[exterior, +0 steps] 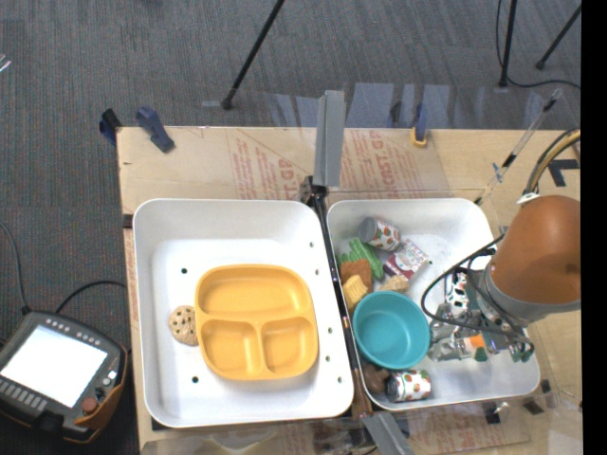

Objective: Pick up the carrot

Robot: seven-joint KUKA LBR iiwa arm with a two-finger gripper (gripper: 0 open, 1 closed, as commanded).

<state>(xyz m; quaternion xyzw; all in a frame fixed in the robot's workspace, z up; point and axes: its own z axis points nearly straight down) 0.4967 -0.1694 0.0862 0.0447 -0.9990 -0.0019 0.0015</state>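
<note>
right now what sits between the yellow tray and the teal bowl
In the camera view, the two bins' adjoining white walls lie between the yellow tray and the teal bowl; nothing else.

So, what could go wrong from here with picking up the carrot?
1. The claw is low in the right bin, close beside the teal bowl; it may bump the bowl.
2. Small items are crowded near the bin's left wall, so the claw may close on the wrong one.

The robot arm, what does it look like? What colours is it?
The arm is a big rounded shape with an orange band on top and grey below. Black cables loop out beside it. Lower down, the gripper is a tangle of dark and silvery metal parts.
</note>
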